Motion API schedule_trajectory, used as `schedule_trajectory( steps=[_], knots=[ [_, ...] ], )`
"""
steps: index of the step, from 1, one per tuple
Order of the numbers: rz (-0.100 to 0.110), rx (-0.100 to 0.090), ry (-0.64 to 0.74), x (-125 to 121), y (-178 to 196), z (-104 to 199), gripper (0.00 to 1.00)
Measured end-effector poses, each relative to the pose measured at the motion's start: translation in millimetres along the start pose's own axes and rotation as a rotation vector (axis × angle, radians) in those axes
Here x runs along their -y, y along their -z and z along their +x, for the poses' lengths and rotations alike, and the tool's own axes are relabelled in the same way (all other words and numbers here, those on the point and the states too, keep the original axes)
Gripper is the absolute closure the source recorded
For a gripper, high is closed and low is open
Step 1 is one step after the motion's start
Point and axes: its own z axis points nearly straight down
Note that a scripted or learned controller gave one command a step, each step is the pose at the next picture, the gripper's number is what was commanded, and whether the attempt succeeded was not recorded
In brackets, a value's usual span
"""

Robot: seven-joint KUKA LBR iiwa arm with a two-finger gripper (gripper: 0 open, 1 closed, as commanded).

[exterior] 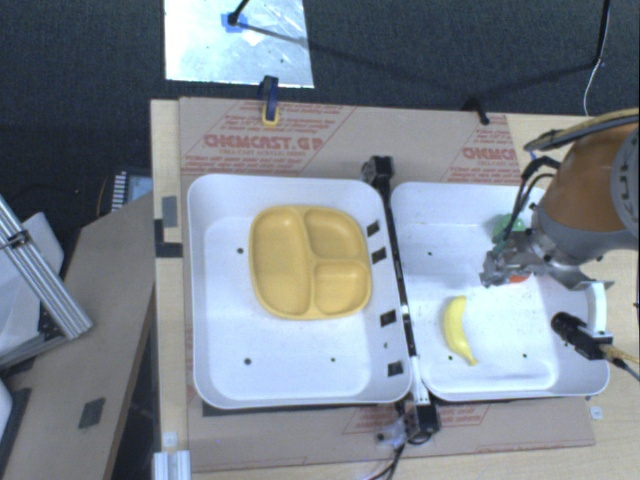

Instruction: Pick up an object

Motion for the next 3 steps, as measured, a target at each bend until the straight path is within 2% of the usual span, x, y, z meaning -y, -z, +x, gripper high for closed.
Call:
schedule_trajectory(
  steps=[1,2,3],
  knots=[
    [-0.005,0.001,0.005,-6.0,61.2,6.6,1.00],
    [-0.003,0.000,0.005,-12.2,106.1,9.1,1.00],
    [0.000,-0.001,0.005,-13.4,123.6,9.0,1.00]
  ],
)
